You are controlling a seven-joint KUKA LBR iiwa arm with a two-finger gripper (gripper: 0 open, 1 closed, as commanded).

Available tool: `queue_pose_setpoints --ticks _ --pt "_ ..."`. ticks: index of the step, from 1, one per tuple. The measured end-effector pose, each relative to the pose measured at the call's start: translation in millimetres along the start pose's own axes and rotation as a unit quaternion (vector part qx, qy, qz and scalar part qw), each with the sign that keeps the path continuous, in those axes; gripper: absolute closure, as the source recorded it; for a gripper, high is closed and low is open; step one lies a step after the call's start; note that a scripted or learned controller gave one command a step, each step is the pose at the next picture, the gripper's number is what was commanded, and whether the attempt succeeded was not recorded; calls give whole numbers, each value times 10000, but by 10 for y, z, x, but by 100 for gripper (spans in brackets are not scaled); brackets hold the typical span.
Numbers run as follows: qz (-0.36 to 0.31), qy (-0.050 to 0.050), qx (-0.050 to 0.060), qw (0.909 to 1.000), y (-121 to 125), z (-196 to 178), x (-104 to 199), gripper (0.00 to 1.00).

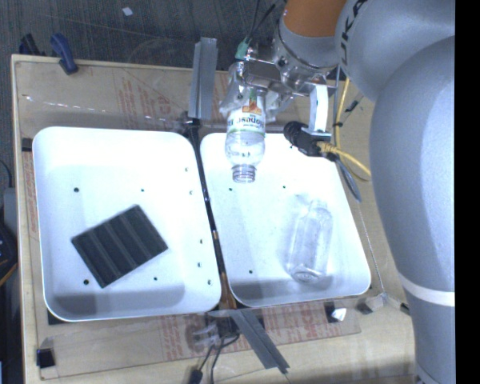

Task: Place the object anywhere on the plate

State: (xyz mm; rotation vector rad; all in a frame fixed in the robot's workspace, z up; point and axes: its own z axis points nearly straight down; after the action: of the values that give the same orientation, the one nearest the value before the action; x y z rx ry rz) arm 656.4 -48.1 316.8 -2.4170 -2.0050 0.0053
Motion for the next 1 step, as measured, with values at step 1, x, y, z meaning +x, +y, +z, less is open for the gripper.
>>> queue_pose_setpoints --ticks 1 --pt "492 3 -15 9988 32 -3 -153 100"
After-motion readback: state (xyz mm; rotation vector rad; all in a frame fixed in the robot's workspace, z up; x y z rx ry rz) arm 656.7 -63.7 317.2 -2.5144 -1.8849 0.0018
